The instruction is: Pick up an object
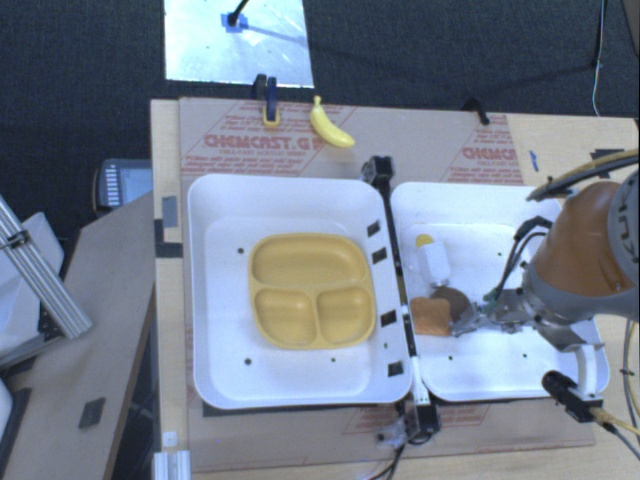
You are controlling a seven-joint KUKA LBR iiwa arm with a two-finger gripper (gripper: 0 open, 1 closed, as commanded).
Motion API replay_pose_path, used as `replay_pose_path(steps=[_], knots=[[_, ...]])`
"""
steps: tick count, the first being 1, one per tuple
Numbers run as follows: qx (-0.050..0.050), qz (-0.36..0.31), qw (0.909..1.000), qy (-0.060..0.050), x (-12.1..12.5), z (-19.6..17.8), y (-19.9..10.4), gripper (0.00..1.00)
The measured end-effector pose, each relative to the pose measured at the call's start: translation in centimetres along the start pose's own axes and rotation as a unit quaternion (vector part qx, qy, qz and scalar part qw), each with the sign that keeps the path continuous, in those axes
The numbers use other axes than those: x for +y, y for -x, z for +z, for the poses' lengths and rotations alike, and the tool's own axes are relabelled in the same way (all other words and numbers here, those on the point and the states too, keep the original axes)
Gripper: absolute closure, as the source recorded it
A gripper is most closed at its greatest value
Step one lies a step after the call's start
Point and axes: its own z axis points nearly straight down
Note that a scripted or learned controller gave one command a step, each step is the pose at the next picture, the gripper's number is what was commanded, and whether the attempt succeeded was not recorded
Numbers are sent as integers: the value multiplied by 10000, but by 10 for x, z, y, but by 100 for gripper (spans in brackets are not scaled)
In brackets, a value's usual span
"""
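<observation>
The right bin holds a tan, bread-like block near its left wall, with a small brown round piece touching its upper right. Behind them lies a white bottle with a yellow cap. My gripper reaches in from the right and sits low, right beside the tan block and the brown piece. Nothing visibly hangs from it. The arm's orange band is over the bin's right side.
The left bin carries a yellow divided tray. A black divider separates the bins. A banana and a yellow clamp lie on the cardboard behind the bins.
</observation>
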Motion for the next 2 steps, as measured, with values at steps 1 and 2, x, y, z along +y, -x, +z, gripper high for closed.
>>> replay_pose_path(steps=[1, 2], knots=[[1, -11, 10000, 38, 3, -14, -1, 100], [-14, -18, 10000, 37, 0, -77, 1, 100]])
